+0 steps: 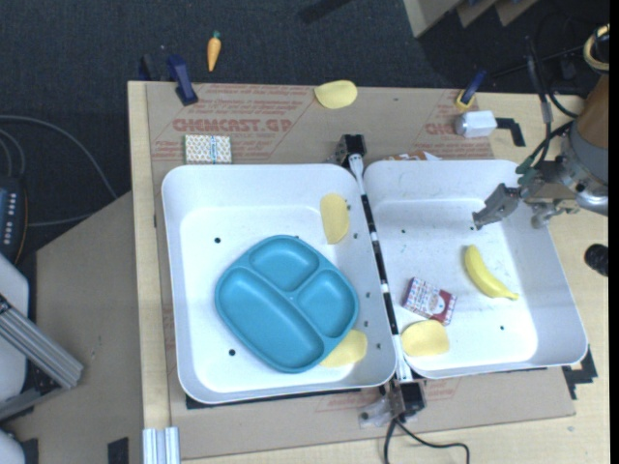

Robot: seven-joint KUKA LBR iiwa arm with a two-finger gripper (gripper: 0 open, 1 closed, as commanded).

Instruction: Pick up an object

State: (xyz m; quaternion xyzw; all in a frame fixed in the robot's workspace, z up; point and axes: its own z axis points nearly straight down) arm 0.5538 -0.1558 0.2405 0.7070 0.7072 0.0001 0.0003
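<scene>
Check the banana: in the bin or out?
In. The banana lies flat on the floor of the right bin, apart from the gripper above it.

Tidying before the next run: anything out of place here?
Yes. A yellow piece lies on the bench behind the bins, and a small carrot sits on the floor beyond the bench. Both are outside the left bin.

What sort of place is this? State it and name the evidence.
Probably a robotics lab grasping station. Two white bins sit clamped on a board-topped bench, holding toy props such as a banana and a blue divided plate, and loose cables trail over the dark floor.
</scene>
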